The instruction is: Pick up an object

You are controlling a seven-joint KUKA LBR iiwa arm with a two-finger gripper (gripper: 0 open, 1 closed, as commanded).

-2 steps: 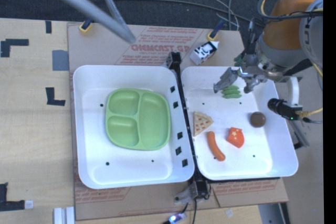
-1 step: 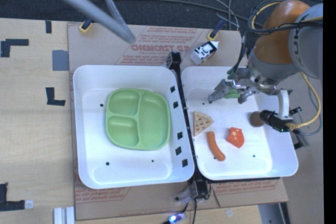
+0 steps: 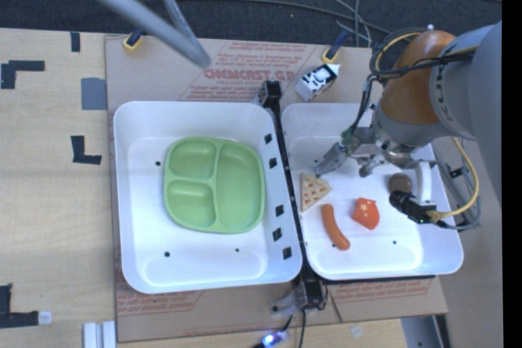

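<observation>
The right bin (image 3: 424, 253) holds a tan waffle-patterned wedge (image 3: 313, 191), an orange-red sausage (image 3: 334, 226), a red strawberry-like piece (image 3: 366, 213) and a small brown lump (image 3: 400, 182). My gripper (image 3: 347, 165) hangs over the upper middle of this bin, just above and right of the wedge. It is open, with nothing between its fingers. One fingertip (image 3: 324, 165) points toward the wedge without touching it. The orange wrist band (image 3: 412, 81) is above the bin's far right corner.
The left bin (image 3: 139, 248) holds a green divided plate (image 3: 214, 183). A black divider (image 3: 281, 175) runs between the bins. A small black-and-white object (image 3: 316, 79) lies on the cardboard behind the right bin. Cables (image 3: 457, 200) loop off the wrist at the right.
</observation>
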